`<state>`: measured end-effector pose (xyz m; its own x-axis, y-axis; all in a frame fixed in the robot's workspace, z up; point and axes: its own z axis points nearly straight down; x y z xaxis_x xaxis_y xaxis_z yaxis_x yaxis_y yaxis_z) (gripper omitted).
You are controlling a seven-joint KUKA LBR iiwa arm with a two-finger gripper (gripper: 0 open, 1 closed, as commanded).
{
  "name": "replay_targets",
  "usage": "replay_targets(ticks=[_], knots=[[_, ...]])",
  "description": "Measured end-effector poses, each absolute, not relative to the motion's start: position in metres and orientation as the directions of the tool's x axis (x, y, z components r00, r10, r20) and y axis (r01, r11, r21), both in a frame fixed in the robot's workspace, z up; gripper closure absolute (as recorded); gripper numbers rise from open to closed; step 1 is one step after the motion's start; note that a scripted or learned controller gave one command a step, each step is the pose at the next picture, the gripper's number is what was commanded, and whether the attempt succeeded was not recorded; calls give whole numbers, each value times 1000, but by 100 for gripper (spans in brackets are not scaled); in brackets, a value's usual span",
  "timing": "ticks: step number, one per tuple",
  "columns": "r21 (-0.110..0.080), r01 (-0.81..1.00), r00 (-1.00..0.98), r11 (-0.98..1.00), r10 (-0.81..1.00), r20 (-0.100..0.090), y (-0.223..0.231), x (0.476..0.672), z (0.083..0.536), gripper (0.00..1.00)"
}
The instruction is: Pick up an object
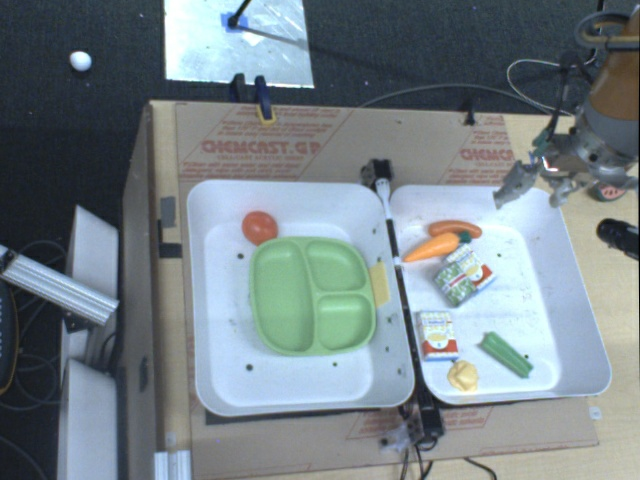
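Two bins: left bin (215,268) and right bin (570,298), side by side
Gripper (532,190): fingers spread wide, nothing between them, over the right bin's far rim
Right bin stuff: carrot (432,247), sausage (455,229), green carton (463,275), small box (437,333), green pepper (506,354), yellow bit (462,374)
Left bin stuff: green tray (310,295), tomato (259,227) beside it, near the far left corner

You are looking at a bench (290,140) topped with printed brown cardboard, bearing two shallow white bins side by side: left bin (222,268), right bin (570,298).
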<state>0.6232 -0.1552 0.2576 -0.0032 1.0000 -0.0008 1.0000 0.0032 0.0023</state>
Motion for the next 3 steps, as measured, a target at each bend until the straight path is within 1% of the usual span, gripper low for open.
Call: replay_targets(ticks=[1,2,3], knots=[[-2,1000,-5,5,1000,1,-120,668,108,0],[9,1000,-2,2,1000,0,-140,671,88,0],[12,1000,-5,5,1000,-2,-140,672,100,100]])
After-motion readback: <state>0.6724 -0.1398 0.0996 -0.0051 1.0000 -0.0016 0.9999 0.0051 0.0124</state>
